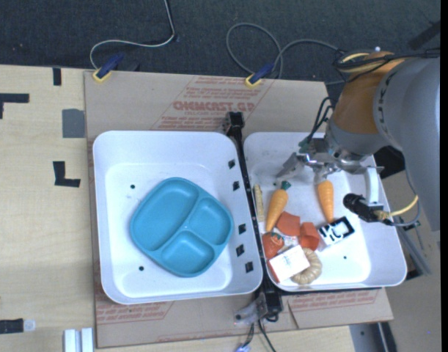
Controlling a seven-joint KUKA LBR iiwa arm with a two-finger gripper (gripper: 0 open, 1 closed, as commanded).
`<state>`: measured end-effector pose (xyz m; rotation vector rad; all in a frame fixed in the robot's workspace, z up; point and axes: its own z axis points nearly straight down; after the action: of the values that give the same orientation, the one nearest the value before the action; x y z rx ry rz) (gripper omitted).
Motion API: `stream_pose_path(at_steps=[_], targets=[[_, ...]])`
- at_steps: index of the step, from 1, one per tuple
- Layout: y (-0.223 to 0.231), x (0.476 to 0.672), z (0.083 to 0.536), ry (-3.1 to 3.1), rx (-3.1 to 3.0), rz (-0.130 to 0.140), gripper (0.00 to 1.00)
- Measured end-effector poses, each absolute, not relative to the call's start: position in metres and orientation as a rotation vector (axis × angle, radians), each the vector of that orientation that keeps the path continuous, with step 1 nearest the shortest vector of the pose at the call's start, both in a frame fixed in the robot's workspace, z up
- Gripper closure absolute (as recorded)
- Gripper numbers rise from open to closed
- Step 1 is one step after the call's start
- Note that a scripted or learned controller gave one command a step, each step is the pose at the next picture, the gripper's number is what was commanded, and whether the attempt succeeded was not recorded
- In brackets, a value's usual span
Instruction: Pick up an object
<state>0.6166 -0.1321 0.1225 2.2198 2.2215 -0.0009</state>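
The hand (309, 163) hovers in the right bin (385, 270), fingers spread, gripping nothing; a carrot (325, 199) lies just at its five o'clock, long axis running twelve to six; a second carrot (278, 204) sits at seven.

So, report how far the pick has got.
Done: the arm has reached over the right bin, with the end effector above its far end. In hand: nothing shows between its fingers. Left: everything. Both carrots and the pile of small items lie on the bin floor; the blue divided plate sits in the left bin.
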Motion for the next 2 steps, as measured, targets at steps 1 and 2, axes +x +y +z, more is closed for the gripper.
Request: stream_pose_path(at_steps=[1,2], targets=[[-0.102,0.583,0.086,2.213,2.217,-0.001,0.0],[-0.104,0.629,0.086,2.219,2.218,0.001,0.0]])
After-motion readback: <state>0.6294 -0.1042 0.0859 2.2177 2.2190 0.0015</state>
